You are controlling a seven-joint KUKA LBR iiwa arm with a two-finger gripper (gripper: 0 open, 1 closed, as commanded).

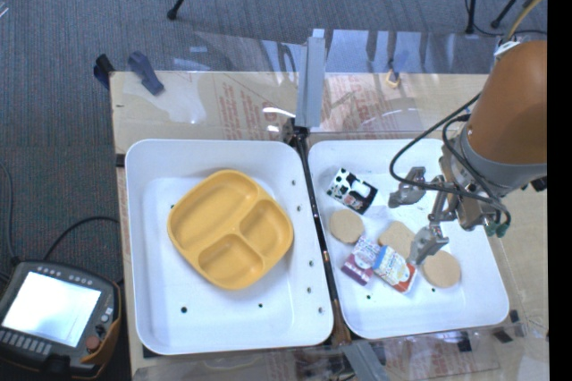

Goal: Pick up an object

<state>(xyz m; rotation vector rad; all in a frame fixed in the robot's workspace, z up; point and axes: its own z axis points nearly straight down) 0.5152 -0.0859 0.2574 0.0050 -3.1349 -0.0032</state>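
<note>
The desk point(179, 102) bears 2 shallow white bins. The left bin point(152, 317) holds a smooth yellow 3-compartment plate point(231, 229). The right bin point(487, 303) holds 3 tan round discs point(346, 226), a crinkled packet point(382, 265), and a black-and-white carton point(350, 190) near its left edge. The tool point(427, 223) hangs spread apart, gripping nothing, above the middle disc.

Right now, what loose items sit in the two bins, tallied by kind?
Yellow divided plate, left bin: 1
Tan round cookies, right bin: 3
Black-and-white cow-print carton: 1
Red, white and blue snack packet: 1
Total: 6
</note>
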